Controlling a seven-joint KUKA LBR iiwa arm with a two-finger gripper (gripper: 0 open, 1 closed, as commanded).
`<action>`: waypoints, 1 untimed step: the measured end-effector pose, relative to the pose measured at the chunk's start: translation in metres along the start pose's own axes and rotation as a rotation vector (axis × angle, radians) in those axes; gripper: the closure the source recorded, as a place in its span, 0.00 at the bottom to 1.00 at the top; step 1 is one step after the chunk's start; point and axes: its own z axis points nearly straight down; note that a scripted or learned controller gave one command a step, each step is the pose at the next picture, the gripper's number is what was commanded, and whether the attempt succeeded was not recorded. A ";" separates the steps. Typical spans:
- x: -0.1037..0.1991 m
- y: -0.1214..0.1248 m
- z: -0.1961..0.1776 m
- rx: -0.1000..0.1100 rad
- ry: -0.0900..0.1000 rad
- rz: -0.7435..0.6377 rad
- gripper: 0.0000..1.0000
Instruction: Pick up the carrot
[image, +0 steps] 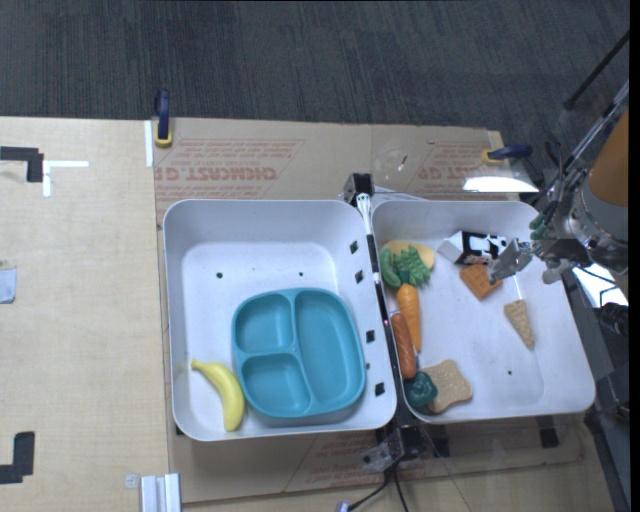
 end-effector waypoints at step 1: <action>-0.007 0.050 0.108 0.003 0.001 0.121 0.00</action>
